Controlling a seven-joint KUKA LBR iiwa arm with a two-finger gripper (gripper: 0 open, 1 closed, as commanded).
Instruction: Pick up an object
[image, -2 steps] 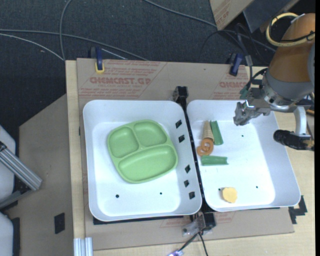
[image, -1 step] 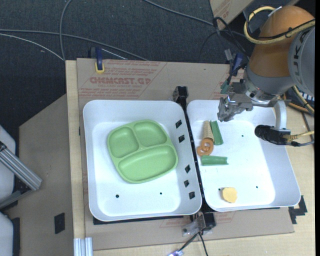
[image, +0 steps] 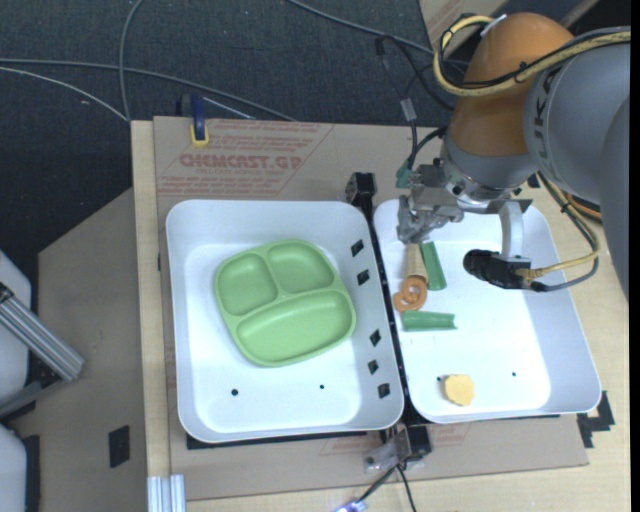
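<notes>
Green stick just below end effector, right bin.

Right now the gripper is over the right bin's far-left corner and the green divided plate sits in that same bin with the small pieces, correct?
Not quite. The camera view shows the green divided plate lying in the left bin, alone. The gripper is over the right bin's far-left corner, above the small pieces: two green sticks, an orange ring and a yellow piece.
</notes>
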